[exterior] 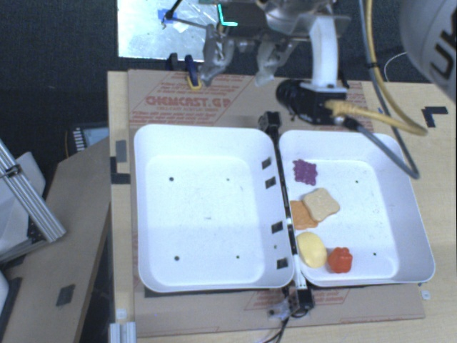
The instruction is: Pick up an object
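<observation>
Holding right bin (400, 191): grapes (305, 171) | bread (321, 204) | potato (310, 249) | pepper (340, 260)

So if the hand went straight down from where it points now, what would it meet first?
Probably the brown board behind the left bin, not a bin. The hand hangs open above it; depth is hard to judge from this slant.

The arm enters at the upper right of the frame, its wrist near the top centre. The gripper (236, 61) hangs there pointing down, its two fingers (214, 57) apart with nothing between them, as far as the blur allows.
</observation>
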`<control>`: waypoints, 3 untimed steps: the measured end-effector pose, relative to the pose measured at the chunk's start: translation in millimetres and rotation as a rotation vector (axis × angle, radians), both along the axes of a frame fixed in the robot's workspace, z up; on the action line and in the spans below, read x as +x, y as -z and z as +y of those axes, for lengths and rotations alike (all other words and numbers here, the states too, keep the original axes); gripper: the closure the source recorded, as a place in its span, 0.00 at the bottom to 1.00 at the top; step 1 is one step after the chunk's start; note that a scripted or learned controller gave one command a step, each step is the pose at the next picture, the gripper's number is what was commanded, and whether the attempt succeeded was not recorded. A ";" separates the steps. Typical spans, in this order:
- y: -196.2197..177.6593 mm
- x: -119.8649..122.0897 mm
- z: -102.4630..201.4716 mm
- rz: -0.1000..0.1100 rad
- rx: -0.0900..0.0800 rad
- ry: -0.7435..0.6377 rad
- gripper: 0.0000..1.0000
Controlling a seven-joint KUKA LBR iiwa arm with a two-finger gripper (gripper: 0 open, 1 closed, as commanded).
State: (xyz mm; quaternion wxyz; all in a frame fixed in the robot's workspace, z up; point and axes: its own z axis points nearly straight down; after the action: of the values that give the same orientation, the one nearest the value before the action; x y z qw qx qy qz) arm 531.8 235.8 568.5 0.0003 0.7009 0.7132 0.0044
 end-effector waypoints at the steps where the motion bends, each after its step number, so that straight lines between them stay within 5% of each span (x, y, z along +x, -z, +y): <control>1: -11.4 0.1 0.5 -0.003 0.002 -0.003 1.00; 2: -11.1 0.1 0.4 -0.002 0.001 -0.004 0.00; 3: -22.6 0.1 0.9 -0.004 0.003 -0.007 1.00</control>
State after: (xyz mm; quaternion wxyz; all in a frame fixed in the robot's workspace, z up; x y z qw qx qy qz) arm 531.9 236.7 591.2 0.0008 0.6985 0.7156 0.0070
